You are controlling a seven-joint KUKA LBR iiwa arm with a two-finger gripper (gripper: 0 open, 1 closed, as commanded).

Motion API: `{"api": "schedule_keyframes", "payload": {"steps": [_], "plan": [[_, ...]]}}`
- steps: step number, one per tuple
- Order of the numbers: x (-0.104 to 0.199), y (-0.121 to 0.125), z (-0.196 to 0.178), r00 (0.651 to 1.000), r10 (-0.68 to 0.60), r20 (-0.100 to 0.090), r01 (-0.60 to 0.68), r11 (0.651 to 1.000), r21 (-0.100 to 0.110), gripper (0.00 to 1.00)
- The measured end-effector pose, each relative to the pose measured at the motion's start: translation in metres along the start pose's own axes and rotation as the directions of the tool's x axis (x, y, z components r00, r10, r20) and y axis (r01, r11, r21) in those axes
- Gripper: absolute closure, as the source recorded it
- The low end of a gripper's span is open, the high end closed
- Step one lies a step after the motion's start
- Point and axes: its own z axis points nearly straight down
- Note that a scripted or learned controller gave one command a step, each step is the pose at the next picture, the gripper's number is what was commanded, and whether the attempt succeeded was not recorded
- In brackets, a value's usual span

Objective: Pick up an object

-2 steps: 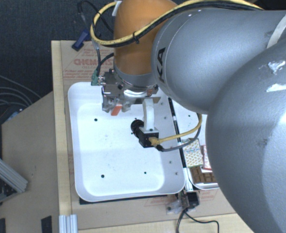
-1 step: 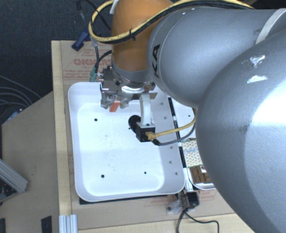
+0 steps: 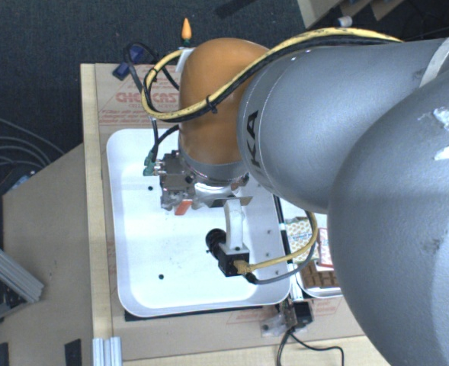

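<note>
Plainly, largest thing first:

Arm point(image 3: 361, 143): one, grey, coming in from the right and covering much of the right bin; the black letters "KA" show on its casing near the wrist.
Orange band point(image 3: 213, 97): one, a rounded orange section above the wrist, over the far end of the left bin.
Tabletop point(image 3: 94, 204): pale wood; faded red print runs along its far edge, too washed out to read.
Left bin point(image 3: 133, 227): one, shallow and white, with two small dark specks on its floor.
Right bin point(image 3: 309, 290): one, just beside the left bin, mostly under the arm.
Packet point(image 3: 323, 250): one, in the right bin, red and brown printed wrapper; its writing is too small to read.
Yellow cable point(image 3: 285, 261): one, looping from the arm down past the wrist.
Jaws point(image 3: 180, 201): low over the left bin's far part; whether open or closed, I cannot tell.
Red piece point(image 3: 181, 209): one small red bit right at the jaws; whether it is an object or part of them, I cannot tell.
</note>
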Motion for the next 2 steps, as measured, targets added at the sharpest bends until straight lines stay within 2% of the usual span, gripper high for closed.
{"api": "schedule_keyframes", "payload": {"steps": [1, 2], "plan": [[0.0, -0.0316, -0.0232, 1.0, 0.0, 0.0, 0.0, 1.0, 0.001, 1.0], [0.0, -0.0316, -0.0232, 1.0, 0.0, 0.0, 0.0, 1.0, 0.001, 0.0]]}}
